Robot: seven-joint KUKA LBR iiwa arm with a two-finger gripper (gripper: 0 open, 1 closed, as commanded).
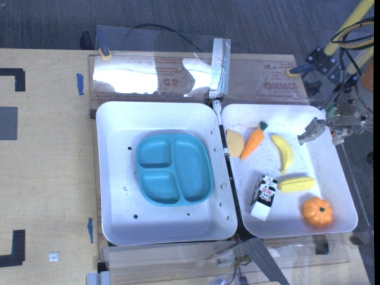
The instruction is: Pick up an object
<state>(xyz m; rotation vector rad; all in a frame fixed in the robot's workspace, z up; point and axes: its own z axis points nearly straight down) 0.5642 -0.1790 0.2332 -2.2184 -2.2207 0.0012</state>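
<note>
— Gripper (313, 129) first: where does it sit, and what are its jaws doing?

— It hangs over the right bin (344, 177) near that bin's two o'clock corner, at the end of the arm coming in from three o'clock; one grey finger (308, 132) points toward eight o'clock, but whether the jaws stand apart or together cannot be told from this slant; nothing shows between them.

— And the candidates for picking?

— All lie in the right bin: a toy banana (283, 151) nearest the gripper, toward its eight o'clock; a toy carrot (253, 141) at ten o'clock in the bin, touching a pale yellow wedge-like piece (235, 143) by the left wall; a corn cob (295, 184) near the centre; a small black-and-white carton (265, 196) at seven o'clock; an orange toy pumpkin (316, 211) at five o'clock. The left bin (113, 177) bears a teal divided plate (174, 168).

— Which would handle best?

— Probably the banana; it looks like light, stiff plastic, likely smooth and prone to slip; a grasp across its narrow middle, jaws square to the curve, seems safest; taken near a tip it would likely swivel out. The pumpkin is rounder and looks wider, so a harder fit; the carton's flat sides would hold well, though it lies farther off.
</note>
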